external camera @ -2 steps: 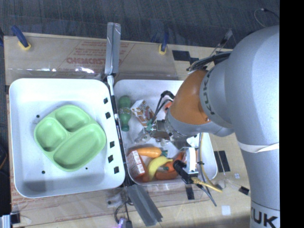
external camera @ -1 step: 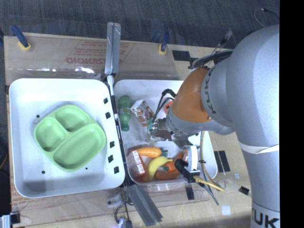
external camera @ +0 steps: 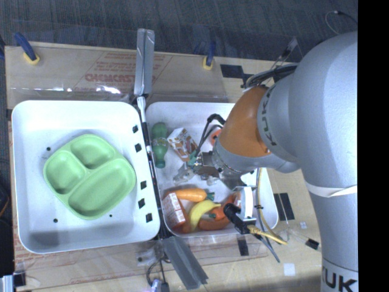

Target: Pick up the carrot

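Carrot [external camera: 189, 194] just below end effector [external camera: 193, 166], beside banana [external camera: 203, 210]. Light, rigid, smooth-skinned, tapered; best pinched across thick middle. Impossible to tell whether end effector spread or closed.

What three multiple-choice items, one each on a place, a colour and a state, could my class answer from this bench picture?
1. Where does the carrot lie?
A. In the right bin, near its front edge
B. On the green plate
C. On the bench outside both bins

2. What colour is the divided plate in the left bin?
A. Red
B. Green
C. Blue

3. Where is the end effector now?
A. Over the left bin
B. Beyond the bench
C. Low over the right bin, above the food items

Key: 1 A, the carrot lies beside the banana at that bin's front. 2 B, the plate is pale green. 3 C, the arm reaches down among the items there.
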Controlling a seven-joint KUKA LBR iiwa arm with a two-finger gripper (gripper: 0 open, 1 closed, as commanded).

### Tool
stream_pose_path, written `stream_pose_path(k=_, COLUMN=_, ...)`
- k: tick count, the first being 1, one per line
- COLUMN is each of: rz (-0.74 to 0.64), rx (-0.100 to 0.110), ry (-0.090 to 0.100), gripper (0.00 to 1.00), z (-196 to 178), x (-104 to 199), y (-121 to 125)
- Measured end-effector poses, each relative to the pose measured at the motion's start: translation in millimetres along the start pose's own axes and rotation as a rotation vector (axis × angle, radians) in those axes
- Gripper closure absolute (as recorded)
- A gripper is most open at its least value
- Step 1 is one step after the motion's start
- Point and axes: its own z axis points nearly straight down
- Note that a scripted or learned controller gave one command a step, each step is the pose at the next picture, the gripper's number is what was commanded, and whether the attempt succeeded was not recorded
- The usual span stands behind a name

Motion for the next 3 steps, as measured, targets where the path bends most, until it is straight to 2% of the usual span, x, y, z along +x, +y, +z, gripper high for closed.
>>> stream_pose_path(k=1, rz=-0.167, rx=-0.019, ry=0.003, gripper=0.0, z=12.5, x=-30.4, y=-28.2)
stream_pose_path(k=2, rz=-0.283, rx=-0.003, ry=0.002, gripper=0.0, z=-81.4, x=13.5, y=-26.9)
stream_pose_path(k=3, rz=-0.371, rx=-0.001, ry=0.002, gripper=0.0, z=19.7, x=-26.1, y=-35.5)
